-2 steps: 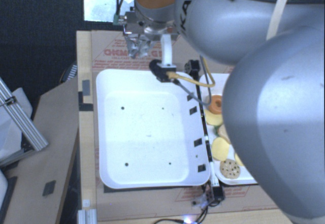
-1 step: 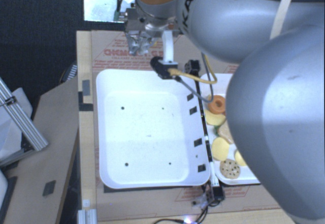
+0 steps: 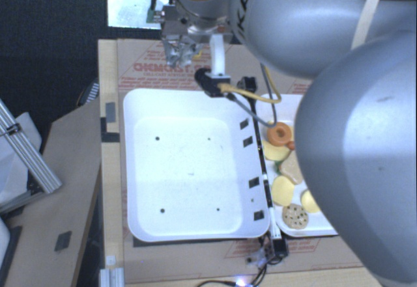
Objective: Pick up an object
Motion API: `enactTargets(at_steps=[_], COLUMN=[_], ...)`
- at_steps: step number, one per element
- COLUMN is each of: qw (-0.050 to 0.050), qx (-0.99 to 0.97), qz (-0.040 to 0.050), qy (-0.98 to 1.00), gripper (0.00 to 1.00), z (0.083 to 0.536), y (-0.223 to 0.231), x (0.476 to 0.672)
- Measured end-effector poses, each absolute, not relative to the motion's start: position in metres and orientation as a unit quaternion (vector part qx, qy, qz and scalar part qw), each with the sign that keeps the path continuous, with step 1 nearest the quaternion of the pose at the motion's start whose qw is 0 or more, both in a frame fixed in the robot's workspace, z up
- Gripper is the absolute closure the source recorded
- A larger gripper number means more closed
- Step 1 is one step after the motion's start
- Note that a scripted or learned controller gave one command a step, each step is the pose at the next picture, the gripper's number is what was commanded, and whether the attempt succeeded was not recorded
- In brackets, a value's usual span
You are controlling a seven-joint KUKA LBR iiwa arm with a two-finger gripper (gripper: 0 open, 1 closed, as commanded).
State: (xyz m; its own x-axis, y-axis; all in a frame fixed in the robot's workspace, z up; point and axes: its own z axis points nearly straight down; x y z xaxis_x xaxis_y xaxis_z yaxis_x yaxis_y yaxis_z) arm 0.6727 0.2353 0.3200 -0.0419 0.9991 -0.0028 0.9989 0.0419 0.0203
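The bulky grey robot arm (image 3: 339, 84) with its orange band fills the right side and top of the frame, reaching in from the right and blocking much of the right-hand bin. Its size in the picture comes from being close to the overhead camera.

Below it, a cardboard-covered bench (image 3: 111, 149) carries two shallow white plastic bins side by side. The left white bin (image 3: 137, 168) sits in the centre of the frame, its floor bare except for a few small dark dots. The right white bin (image 3: 306, 232) shows as a strip at the lower right.

In that strip lie the pickable things, small toy foods clustered together: an orange ring-shaped doughnut (image 3: 281, 134), a pale yellow round piece (image 3: 283, 190), and a tan cookie with dark chips (image 3: 295, 216).

The metal two-finger gripper (image 3: 180, 53) hangs at the upper centre, above the far rim of the left bin and well apart from the foods. Nothing is seen between its fingers; whether they are apart or together cannot be told. Judging by this, the pick is not yet done.
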Motion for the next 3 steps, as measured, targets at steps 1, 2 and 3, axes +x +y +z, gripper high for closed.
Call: enactTargets(at_steps=[1, 2, 3], qw=[0.009, 0.010, 0.012], qx=[0.690, 0.689, 0.687], qz=[0.0069, 0.0077, 0.0085], qy=[0.723, 0.725, 0.726], gripper=[1.00, 1.00, 1.00], z=[0.331, 0.342, 0.354], y=[0.235, 0.235, 0.236], x=[0.673, 0.674, 0.674])
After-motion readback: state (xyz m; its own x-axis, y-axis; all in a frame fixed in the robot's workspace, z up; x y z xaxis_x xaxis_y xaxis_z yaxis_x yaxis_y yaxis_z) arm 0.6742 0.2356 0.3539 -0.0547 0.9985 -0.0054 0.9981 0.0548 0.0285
